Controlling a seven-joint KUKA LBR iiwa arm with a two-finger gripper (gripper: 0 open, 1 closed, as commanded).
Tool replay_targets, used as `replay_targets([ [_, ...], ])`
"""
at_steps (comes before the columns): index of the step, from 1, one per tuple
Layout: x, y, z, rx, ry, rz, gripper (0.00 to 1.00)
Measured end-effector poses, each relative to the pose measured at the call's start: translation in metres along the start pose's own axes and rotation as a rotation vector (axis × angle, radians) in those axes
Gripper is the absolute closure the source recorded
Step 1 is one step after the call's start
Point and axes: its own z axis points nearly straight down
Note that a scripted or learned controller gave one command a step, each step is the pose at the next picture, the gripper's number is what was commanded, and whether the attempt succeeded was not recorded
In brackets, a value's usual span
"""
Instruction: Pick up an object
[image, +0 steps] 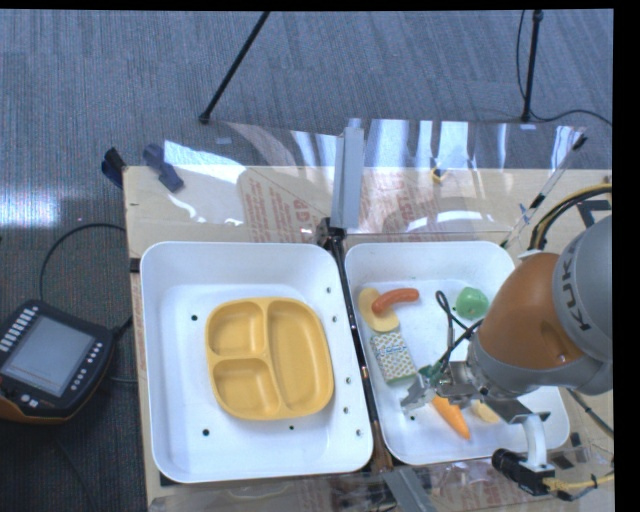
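Reaching in from the right, the arm (545, 320) hangs low over the right bin (500, 255), its orange band above the wrist covering much of that bin's right side. The gripper (432, 392) sits near the bin's front, pointing toward the left, with grey metal parts beside a carrot (452, 416). The carrot lies on the bin floor just under and in front of the gripper; whether it is touched cannot be told, and how far the tool is open cannot be told either, nor whether it has hold of anything. A patterned block (392, 356) lies just left of the gripper, near the bin's left wall. Behind it are a yellow piece (378, 312) and a red sausage (397, 297) that touch each other. A green ball (471, 301) rests further right, close against the arm's orange part. A black cable (446, 315) loops between ball and block. The left bin (170, 275) holds a yellow plate (268, 357) with 3 compartments, well apart from the gripper. A pendant (45, 360) lies on the floor at left.
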Motion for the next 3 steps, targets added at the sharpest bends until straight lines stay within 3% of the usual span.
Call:
replay_targets([
  [1,0.056,0.045,-0.105,-0.012,-0.001,0.182,0.0],
  [2,0.003,0.042,-0.007,-0.013,-0.001,0.167,0.0],
  [3,0.017,0.042,-0.008,-0.019,-0.004,0.167,0.0],
])
